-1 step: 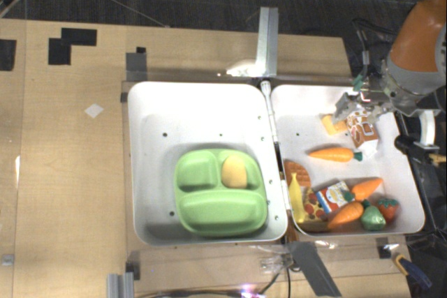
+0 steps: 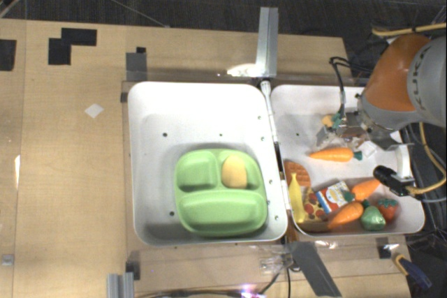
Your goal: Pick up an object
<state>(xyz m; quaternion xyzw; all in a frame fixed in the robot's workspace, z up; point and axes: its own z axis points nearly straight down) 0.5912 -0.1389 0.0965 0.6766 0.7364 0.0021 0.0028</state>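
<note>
Dark carpet lies beyond a pale wooden bench (image 2: pixel 63 150) marked with black tape squares; two shallow white bins sit side by side. The left bin (image 2: pixel 150 115) holds a green divided plate (image 2: pixel 209 209) with a yellow fruit (image 2: pixel 235 172) in its upper right compartment. I judge the toy food is heaped at the near end of the right bin (image 2: pixel 300 108) as pick stock. The gripper (image 2: pixel 347 128) hangs low just beyond a loose carrot (image 2: pixel 330 155), probably the target. I cannot tell how its claw stands. Two more carrots (image 2: pixel 356 202), a strawberry (image 2: pixel 388 209) and a banana (image 2: pixel 295 199) lie nearer.
</note>
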